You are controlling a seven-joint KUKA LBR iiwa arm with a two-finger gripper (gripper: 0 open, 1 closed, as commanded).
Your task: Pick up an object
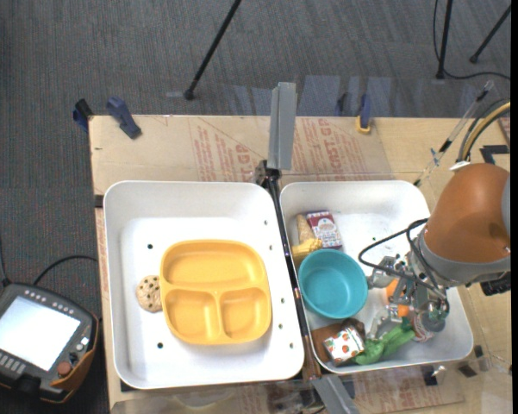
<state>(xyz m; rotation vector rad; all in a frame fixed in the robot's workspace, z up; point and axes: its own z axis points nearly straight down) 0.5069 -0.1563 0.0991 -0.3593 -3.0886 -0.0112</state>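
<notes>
My gripper (pixel 402 307) hangs low over the right bin (pixel 375 198), in its right front part, under the orange wrist band (pixel 470 214). Just below it lie a small orange piece (pixel 402 311) and a green leafy toy (pixel 384 345). Left of the gripper stands a teal bowl (pixel 332 284). A small carton with a strawberry picture (pixel 345 345) lies at the bin's front. Nothing can be made out between the fingers.
A red and white box (pixel 320 228) and a yellow item (pixel 306 248) lie at the back left of the right bin. The left bin (pixel 129 222) holds a yellow divided tray (pixel 215 290) and a cookie (pixel 148 293). Cables loop beside the wrist (pixel 381 250).
</notes>
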